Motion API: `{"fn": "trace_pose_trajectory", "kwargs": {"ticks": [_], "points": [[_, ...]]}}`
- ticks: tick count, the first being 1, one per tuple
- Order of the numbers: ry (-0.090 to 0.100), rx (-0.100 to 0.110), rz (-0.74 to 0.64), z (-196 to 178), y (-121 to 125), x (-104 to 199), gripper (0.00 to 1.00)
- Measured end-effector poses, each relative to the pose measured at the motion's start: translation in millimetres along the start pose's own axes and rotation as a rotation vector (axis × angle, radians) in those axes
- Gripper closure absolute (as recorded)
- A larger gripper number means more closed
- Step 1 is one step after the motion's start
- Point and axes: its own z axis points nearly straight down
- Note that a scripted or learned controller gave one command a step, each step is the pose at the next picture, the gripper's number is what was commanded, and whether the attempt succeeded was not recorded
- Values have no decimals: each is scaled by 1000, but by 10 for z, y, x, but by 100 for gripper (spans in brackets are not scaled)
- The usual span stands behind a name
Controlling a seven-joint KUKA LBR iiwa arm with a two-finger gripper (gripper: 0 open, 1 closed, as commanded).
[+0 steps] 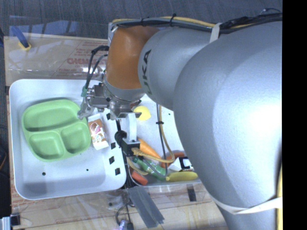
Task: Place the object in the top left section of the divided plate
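The one overhead view looks down on two shallow white bins set side by side. In the left bin (29, 176) lies a green divided plate (55, 128) with one long section along its upper side and two smaller ones below it; all three sections look bare. Just beside the plate's right edge, on the bin floor, lies a small flat packet (98, 133) with a red and white printed face, tilted a little. It lies outside the plate.

The grey arm (216, 104) fills the right of the view, and its orange band (125, 56) sits above the wrist. The gripper (88, 105) hangs over the plate's upper right corner, close above the packet. Whether its fingers are spread or pressed together cannot be told from this angle, and nothing is seen between them.

In the right bin (148, 123), partly hidden by the arm, lie a yellow round piece (142, 112), an orange carrot (149, 150), a yellow banana (182, 176) and some green and red pieces heaped together near the lower edge.
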Motion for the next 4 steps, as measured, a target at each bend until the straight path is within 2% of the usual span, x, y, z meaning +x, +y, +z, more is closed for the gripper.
{"fn": "trace_pose_trajectory", "kwargs": {"ticks": [1, 2, 3, 4], "points": [[-1, 3, -4, -93, -1, 6, 100], [0, 0, -87, -113, -453, -240, 100], [0, -4, -169, -208, -503, -158, 100], [1, 0, -264, -275, -588, -204, 100]]}}
